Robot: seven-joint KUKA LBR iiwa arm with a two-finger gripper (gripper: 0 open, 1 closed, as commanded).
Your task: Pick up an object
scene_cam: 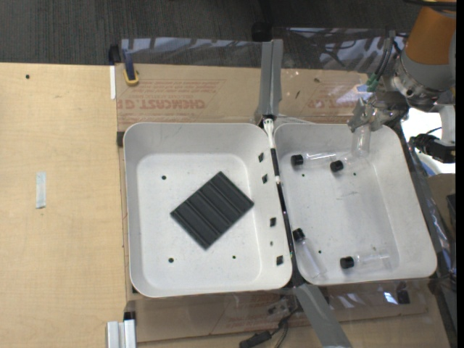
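Note:
A dark grey ribbed rectangular pad point(212, 209) lies flat and turned at an angle in the middle of the left white bin point(145, 151). My gripper point(360, 135) hangs over the far edge of the right white bin point(413, 194), well to the right of the pad. Its pale fingers point down toward the bin's back wall with nothing visible between them. The arm's orange band point(429, 31) shows at the upper right.
Small black studs point(336, 167) and clear plastic pieces point(373, 258) sit in the right bin. A grey divider post point(270, 78) rises between the bins at the back. Brown cardboard point(188, 96) lies behind, and a tan wooden bench point(58, 194) spreads to the left.

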